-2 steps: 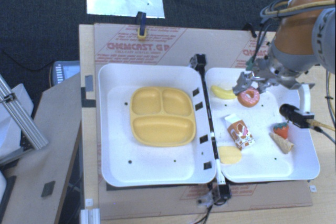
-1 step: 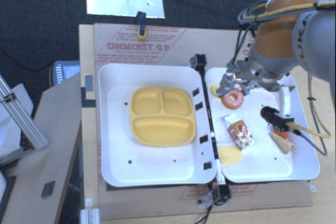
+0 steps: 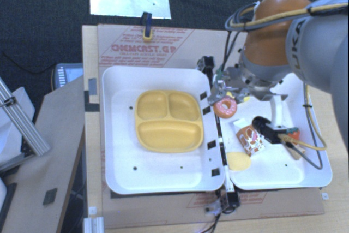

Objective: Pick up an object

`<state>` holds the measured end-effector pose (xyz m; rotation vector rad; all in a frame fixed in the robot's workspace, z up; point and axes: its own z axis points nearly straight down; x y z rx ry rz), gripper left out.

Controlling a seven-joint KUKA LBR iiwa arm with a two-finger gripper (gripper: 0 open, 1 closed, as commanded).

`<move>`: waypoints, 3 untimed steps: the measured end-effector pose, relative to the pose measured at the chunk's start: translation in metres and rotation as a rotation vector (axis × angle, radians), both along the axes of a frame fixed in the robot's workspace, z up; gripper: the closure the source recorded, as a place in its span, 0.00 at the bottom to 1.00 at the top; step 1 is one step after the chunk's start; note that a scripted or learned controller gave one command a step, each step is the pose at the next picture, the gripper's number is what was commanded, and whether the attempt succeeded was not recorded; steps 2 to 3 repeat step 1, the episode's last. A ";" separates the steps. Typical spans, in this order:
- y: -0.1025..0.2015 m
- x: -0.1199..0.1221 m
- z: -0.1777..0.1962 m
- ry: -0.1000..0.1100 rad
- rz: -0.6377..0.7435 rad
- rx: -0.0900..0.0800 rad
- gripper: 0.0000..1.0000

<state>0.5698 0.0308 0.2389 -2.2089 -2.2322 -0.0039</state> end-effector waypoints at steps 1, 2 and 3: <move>0.039 -0.023 -0.008 0.002 -0.002 -0.001 1.00; 0.039 -0.023 -0.008 0.002 -0.002 -0.001 1.00; 0.039 -0.023 -0.008 0.002 -0.002 -0.001 1.00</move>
